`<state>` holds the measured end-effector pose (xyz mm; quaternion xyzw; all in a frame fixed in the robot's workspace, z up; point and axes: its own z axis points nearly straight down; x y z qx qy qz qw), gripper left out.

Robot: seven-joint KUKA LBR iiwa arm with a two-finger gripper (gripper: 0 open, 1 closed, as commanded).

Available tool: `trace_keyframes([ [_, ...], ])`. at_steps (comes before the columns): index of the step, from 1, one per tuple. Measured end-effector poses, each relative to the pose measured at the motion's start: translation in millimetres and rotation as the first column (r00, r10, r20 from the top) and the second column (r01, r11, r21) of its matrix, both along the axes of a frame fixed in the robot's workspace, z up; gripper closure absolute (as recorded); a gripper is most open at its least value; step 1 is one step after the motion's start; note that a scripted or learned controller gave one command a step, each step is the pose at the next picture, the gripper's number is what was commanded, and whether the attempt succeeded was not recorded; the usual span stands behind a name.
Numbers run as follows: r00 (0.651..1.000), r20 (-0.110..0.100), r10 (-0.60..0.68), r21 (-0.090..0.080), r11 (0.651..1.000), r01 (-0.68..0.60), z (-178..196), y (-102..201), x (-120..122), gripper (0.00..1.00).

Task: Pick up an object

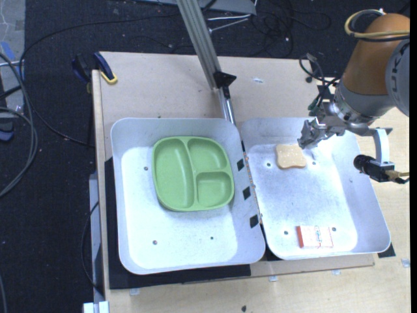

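Note:
A tan, bread-like piece lies in the upper part of the right bin. A small red and white packet rests near that bin's front edge. My gripper hangs low over the right bin's back part, just up and right of the tan piece and close to it. Nothing shows between its fingers, and their spread is too small to read.
The left bin holds a green divided plate with three compartments. A metal pole slants from the top of the view down to the gap between the bins. The arm comes in from the upper right.

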<state>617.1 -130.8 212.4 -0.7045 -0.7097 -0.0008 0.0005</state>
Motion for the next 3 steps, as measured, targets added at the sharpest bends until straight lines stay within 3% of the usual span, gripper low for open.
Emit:
trace_keyframes([
  [3,1.0,-0.003,0.0,0.0,1.0,0.0,-6,147,-61,1.0],
])
